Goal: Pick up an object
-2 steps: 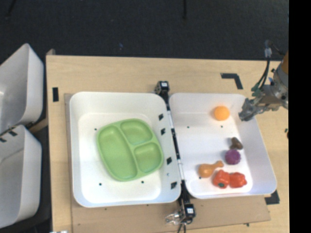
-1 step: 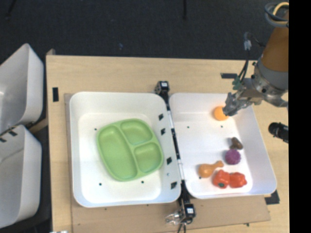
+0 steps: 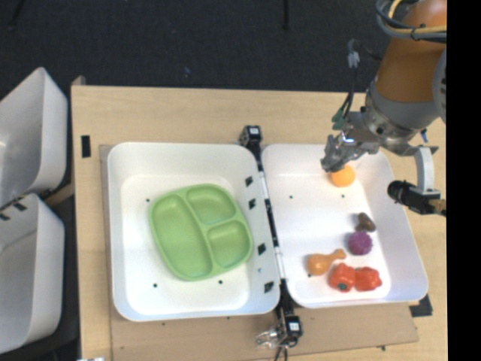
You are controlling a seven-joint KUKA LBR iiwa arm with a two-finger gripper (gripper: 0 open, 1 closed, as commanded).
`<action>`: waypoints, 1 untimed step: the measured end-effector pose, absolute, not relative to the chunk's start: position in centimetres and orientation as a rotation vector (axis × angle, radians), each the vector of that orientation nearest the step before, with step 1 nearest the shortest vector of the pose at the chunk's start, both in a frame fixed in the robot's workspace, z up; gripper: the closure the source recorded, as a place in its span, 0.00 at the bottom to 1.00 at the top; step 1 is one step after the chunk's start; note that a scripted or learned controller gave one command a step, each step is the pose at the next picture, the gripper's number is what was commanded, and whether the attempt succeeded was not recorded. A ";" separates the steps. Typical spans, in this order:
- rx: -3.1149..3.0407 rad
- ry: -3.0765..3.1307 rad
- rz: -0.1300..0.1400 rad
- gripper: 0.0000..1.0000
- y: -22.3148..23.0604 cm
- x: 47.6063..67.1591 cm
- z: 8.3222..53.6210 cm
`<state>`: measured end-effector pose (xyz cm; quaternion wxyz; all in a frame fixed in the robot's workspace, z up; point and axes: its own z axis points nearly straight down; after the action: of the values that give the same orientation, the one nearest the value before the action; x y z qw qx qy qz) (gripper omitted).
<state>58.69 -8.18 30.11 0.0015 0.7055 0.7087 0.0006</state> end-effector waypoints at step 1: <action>2.216 2.226 -0.001 1.00 -3.8 60.7 27.9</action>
<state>60.72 -3.76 27.88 0.0003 0.7056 0.7086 -0.0003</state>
